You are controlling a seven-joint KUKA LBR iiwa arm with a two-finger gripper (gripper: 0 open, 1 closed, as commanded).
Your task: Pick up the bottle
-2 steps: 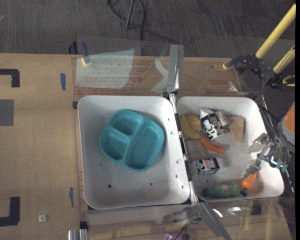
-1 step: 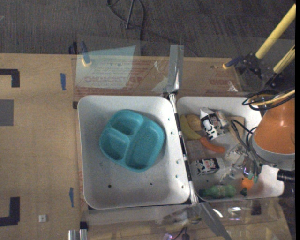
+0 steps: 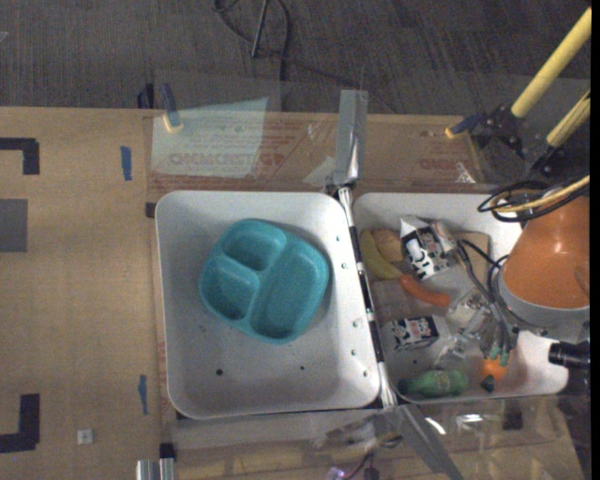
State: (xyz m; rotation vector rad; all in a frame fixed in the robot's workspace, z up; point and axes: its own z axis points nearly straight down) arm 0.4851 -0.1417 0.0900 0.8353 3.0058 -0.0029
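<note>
The tool (image 3: pixel 473 323) is hovering in the right bin (image 3: pixel 553 380); its opening state is not discernible. The green bottle (image 3: pixel 433 382) is lying near that bin's front edge.

Bench (image 3: pixel 75 309) — two white bins (image 3: pixel 178 309)

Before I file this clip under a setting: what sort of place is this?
Most likely a robotics lab's test bench, not a kitchen: two white bins on a cardboard-covered surface marked with blue tape, toy food such as a banana, and loose cables across carpet.

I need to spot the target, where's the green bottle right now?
The green bottle lies in the right bin, near its front edge, below the cow-print carton.
</note>
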